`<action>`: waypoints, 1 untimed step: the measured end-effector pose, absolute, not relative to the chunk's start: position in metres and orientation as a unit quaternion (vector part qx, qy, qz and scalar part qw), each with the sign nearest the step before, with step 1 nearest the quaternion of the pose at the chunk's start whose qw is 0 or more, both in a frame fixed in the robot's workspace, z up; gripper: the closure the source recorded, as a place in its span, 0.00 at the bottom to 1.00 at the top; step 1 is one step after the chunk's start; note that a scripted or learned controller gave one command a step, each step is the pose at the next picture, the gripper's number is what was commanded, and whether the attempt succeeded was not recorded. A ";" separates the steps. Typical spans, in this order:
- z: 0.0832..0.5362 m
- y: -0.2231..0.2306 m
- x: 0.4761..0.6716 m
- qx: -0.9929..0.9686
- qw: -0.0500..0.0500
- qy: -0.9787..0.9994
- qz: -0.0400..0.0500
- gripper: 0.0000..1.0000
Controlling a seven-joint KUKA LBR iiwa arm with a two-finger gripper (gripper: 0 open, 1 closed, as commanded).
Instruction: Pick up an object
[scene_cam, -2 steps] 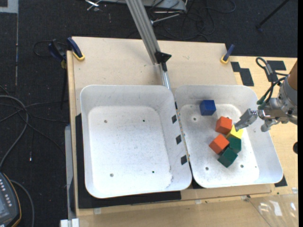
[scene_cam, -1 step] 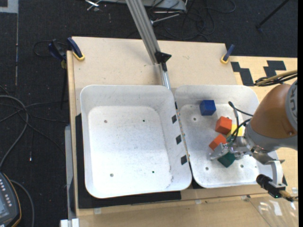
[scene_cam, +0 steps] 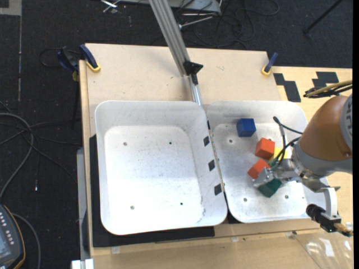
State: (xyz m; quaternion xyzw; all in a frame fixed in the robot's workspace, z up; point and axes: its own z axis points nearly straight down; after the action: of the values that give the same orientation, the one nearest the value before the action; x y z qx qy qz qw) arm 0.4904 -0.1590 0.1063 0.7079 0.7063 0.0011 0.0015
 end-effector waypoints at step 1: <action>0.203 -0.075 0.492 0.703 0.002 0.711 0.003 1.00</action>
State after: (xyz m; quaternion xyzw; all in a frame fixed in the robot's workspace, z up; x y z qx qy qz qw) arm 0.4916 -0.0747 0.2032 0.7035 0.7107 0.0033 0.0020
